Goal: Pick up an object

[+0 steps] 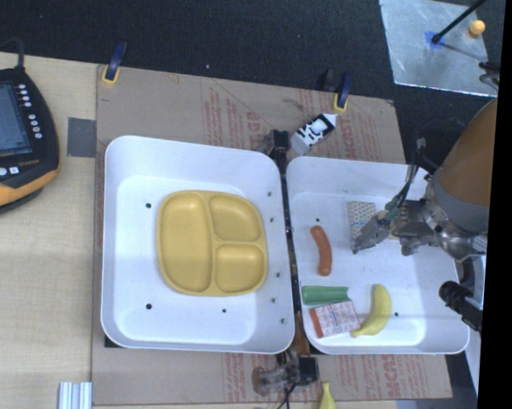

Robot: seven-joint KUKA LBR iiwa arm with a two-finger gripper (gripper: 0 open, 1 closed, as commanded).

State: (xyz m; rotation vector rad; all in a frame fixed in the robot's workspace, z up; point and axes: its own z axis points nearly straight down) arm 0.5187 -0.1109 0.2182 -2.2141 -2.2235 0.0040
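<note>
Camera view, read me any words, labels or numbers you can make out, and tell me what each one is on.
Cardboard: red print, too blurred to read.
Red packet: print too small to read.
Pendant: screen and buttons unreadable.
Black-and-white tag: a pattern, no readable text.
Nothing here can be quoted.

Glossy white plastic bins [186, 330], matt yellow plastic tray [211, 242]

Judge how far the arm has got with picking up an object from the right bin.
Done: the gripper is over the right bin. In hand: nothing visible between its jaws. Left: the whole pick; the sausage, banana, green piece and packet all lie on the bin floor.
</note>
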